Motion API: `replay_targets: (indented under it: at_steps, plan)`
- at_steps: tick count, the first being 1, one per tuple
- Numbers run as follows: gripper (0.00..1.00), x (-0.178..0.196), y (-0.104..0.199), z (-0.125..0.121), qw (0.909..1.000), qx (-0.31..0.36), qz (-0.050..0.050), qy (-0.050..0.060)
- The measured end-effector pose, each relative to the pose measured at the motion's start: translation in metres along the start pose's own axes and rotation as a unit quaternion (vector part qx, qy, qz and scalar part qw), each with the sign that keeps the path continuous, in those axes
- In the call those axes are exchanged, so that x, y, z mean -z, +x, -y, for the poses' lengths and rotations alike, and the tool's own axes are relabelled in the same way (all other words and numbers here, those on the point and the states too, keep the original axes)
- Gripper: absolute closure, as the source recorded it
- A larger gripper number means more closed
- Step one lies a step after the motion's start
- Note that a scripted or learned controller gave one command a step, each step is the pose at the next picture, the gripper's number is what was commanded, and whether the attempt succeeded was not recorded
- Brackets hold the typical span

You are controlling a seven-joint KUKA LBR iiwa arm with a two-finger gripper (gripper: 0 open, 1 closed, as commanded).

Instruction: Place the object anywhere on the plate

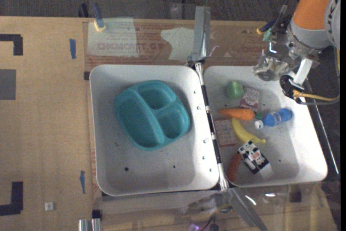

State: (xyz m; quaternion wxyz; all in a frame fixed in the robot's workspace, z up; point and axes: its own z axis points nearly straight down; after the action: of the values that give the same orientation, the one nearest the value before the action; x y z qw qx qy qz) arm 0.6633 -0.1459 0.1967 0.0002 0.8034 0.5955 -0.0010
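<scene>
Toys for the task are heaped in the right bin (303, 167), and none has been taken up yet; which one is meant cannot be told. Going left to right, the table (43, 116) is seen first, then the left bin (102, 170), in which a teal plate (152, 114) with three compartments is laid, nothing on it. A metal divider (201, 40) is set between the bins.

In the right bin a green ball (234, 89) is found near the top, with a small pink packet (250, 98) just beside it. Below these an orange carrot (237, 114), a yellow banana (246, 132) and a blue bottle (275, 117) are crowded together, and a black-and-white carton (253, 157) is laid against a reddish sausage (233, 167).

All are judged to be light, stiff plastic with smooth, rather slippery skins. The carrot and banana would best be gripped across their narrow middles; the ball is likely to roll away. Crowding is the main hindrance, since neighbours may be nudged.

The hand (268, 68) is held above the bin's top right corner, nothing gripped; whether it is open cannot be told.
</scene>
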Motion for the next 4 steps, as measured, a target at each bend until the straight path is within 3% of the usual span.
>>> replay_targets:
  at_steps: [1,2,3,4]
  plan:
    - [1.0,0.03,0.055,0.05,0.9948,0.102,-0.001,0.0]
    - [1.0,-0.005,0.137,0.038,0.9853,0.171,-0.001,-0.002]
    - [1.0,-0.011,0.183,0.052,0.9756,0.22,-0.001,0.0]
    - [1.0,0.082,0.157,0.069,0.9832,0.182,-0.001,-0.002]
